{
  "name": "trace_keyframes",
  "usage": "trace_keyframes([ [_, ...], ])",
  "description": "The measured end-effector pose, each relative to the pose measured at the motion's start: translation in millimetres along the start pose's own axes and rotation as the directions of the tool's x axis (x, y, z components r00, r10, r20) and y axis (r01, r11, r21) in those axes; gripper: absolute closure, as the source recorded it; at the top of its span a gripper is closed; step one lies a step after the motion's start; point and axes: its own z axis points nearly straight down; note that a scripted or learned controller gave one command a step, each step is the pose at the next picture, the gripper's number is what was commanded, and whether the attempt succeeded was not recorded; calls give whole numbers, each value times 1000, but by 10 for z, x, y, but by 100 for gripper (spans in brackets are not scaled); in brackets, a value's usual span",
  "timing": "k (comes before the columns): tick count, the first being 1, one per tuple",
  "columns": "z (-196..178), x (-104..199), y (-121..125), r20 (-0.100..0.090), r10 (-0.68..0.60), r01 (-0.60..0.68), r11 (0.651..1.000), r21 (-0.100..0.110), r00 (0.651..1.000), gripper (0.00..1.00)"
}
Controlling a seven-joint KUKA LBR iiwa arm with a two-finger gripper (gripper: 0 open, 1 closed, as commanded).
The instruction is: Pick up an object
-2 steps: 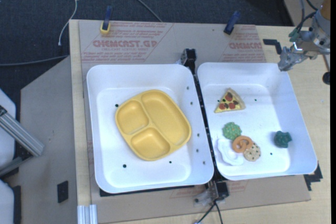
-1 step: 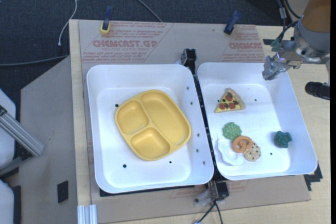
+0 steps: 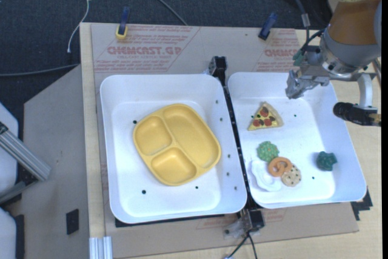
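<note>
I see the gripper (image 3: 295,89) hanging over the right bin (image 3: 345,148), far side; can't tell its state. Pizza slice (image 3: 265,117) lies just near-left of it: probably light, stiff, thin, flat toy. I'd pinch across its side edges, which may slip.

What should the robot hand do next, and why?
Probably slide down-left and lower toward the pizza slice. The gripper hovers at the right bin's far edge with nothing in it, and the slice lies nearest, apart from the other toys.
</note>
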Motion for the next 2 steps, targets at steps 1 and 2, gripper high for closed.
trace_keyframes([
  [1, 74, 455, -302, 0, 2, -2, 1000, 2, 1000, 100],
  [2, 169, 962, -467, 0, 1, -1, 1000, 2, 1000, 100],
])
